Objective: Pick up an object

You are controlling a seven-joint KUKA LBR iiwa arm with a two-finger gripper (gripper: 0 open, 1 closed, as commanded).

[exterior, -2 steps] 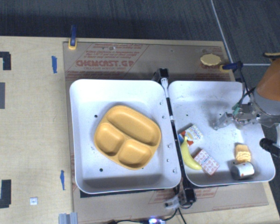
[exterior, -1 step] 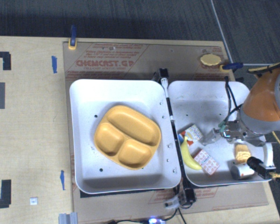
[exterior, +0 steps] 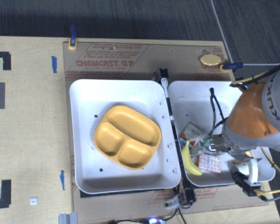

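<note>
In the right bin (exterior: 196,94) a yellow banana (exterior: 190,163) lies along the left wall near the front. Beside it rests a white packet with a red pattern (exterior: 209,163). A pale crumpled packet (exterior: 192,130) lies further back, with small red and green bits (exterior: 194,143) next to it. My gripper (exterior: 211,145) reaches down from the right into this pile, just above the patterned packet. The wrist's grey body and orange band (exterior: 251,118) hide the bin floor behind it. Nothing is visibly lifted.
The left bin (exterior: 79,125) holds a large yellow divided dish (exterior: 127,136) with three hollows. A black divider (exterior: 170,120) runs between the bins. Black cables (exterior: 215,107) hang over the right bin. A round tan disc (exterior: 210,59) lies on the bench at the back right.
</note>
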